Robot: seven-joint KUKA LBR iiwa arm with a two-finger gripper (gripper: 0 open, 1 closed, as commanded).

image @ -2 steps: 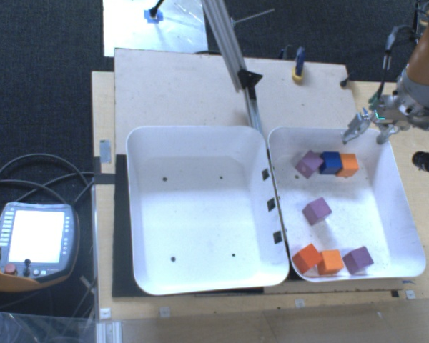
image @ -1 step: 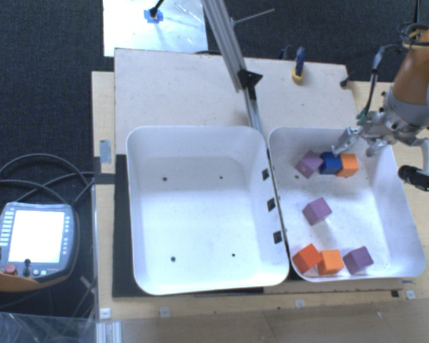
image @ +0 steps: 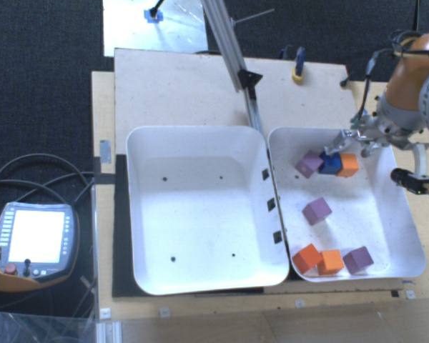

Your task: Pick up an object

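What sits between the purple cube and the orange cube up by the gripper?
A blue cube sits between the upper purple cube and orange cube, seen in the camera view.

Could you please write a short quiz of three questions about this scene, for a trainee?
1. True or false: all the blocks lie in the right bin.
2. How many purple blocks are in that bin?
3. Which block is nearest the hand? A) blue block B) purple block at the front wall C) orange block at the front left corner

Key:
1. True.
2. Three: one beside the blue block, one in the middle, one at the front.
3. A. The blue block lies between a purple block and an orange block, just under the hand.
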